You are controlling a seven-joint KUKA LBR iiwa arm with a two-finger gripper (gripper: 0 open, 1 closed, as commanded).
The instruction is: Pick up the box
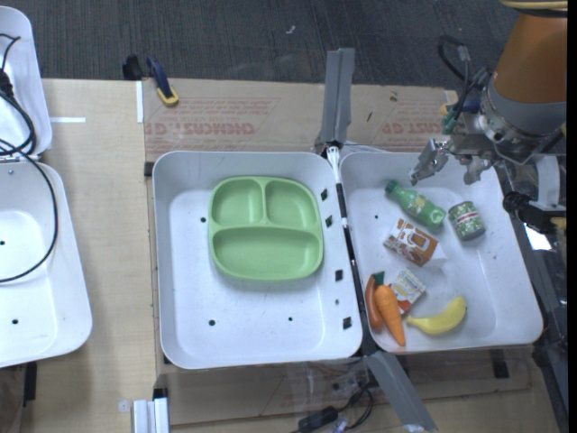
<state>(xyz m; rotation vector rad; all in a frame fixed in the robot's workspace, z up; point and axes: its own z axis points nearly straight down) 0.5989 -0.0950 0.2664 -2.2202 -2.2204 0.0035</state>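
over the right bin's (505,332) far edge, your gripper (455,159) hangs with nothing between its fingers; they look spread, one toward the bottle (416,203) and one toward the can (467,221). the box (414,243) lies flat near the middle of that bin, just below the bottle and left of the can, apart from the gripper. nearer you, a carrot (389,314), a small packet (408,287) and a banana (440,318) crowd the front. the left bin (180,269) carries a green plate (266,228). judged from this, the pick is not yet done: you still have the reach down, the grasp and the lift ahead.
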